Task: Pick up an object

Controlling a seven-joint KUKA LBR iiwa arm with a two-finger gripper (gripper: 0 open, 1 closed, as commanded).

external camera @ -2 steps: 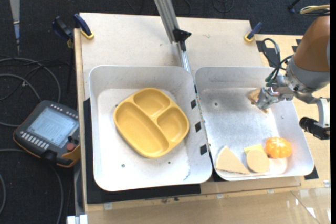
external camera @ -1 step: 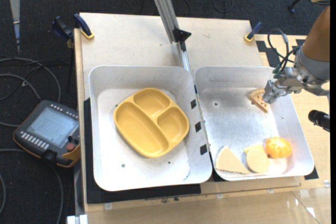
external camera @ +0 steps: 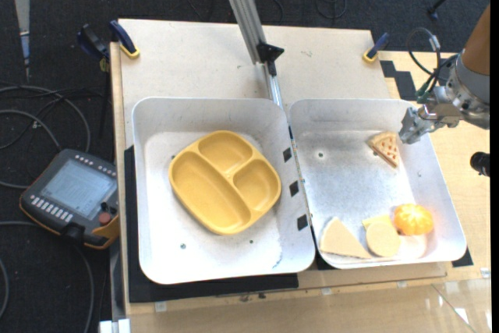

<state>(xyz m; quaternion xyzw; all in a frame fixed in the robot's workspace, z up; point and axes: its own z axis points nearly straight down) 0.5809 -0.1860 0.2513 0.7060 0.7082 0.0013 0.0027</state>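
White bins on bench, gripper over right bin beside pizza slice, grip state unreadable, nothing lifted yet.

One fixed camera looks down aslant on both bins.

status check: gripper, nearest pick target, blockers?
Gripper low over right bin, holding nothing seen. Pizza slice just beside it. Path looks clear.

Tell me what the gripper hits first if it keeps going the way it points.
Probably the pizza slice: the gripper points down and left toward it in the right bin. Depth is unclear, so it might meet the bin floor beside the slice.
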